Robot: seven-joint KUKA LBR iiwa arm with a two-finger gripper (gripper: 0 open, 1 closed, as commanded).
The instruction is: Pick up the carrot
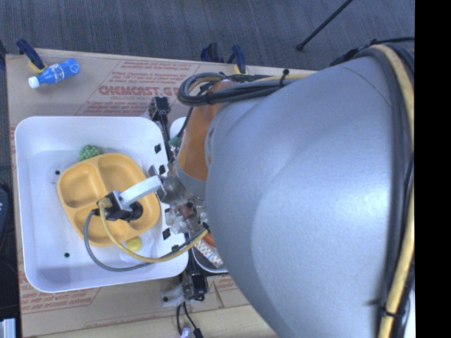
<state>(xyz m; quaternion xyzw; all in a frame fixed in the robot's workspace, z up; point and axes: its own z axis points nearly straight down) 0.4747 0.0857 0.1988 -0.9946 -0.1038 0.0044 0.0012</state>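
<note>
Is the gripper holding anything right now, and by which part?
Cannot tell. The gripper sits at the left bin's right edge, beside the yellow divided plate, largely hidden by the arm.

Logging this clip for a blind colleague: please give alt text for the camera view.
A grey robot arm with an orange band reaches from the right over the left white bin, which holds a yellow divided plate, a small green thing and a small yellow thing. A blue bottle lies outside it on the cardboard.
</note>
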